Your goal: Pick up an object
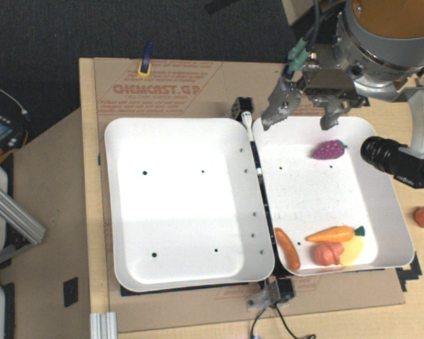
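Note:
My gripper (302,121) hangs open above the far edge of the right bin (381,210), its two fingers spread wide with nothing between them. A purple bunch of grapes (328,150) lies just in front of and to the right of the fingers. Along the bin's near edge lie an orange sausage-like piece (287,249), a carrot with a green top (333,234), a pink-red fruit (326,254) and a yellow piece (352,252) partly behind it.
The left bin (177,260) sits beside the right one, with a black clip strip between them. A black camera or fixture (390,157) juts in at the right bin's far right rim. A small red object (422,217) lies on the bench to the right.

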{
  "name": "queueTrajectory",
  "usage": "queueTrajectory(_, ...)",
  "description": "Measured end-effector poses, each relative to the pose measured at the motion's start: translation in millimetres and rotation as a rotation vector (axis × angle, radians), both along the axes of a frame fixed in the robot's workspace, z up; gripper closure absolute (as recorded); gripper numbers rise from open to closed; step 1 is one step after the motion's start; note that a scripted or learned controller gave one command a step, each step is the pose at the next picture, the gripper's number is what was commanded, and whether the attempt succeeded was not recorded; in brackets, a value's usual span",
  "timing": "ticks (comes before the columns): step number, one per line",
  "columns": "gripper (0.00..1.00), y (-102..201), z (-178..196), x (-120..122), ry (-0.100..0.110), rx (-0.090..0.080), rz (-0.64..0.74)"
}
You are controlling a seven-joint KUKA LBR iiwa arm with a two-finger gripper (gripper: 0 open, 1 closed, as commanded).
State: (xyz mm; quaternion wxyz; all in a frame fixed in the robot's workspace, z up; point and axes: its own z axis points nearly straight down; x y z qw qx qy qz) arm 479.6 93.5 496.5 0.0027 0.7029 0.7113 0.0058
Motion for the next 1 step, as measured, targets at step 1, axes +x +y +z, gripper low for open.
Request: queueTrajectory(1,1.00,-5.5,5.9,0.5,0.007,-0.004,-0.010)
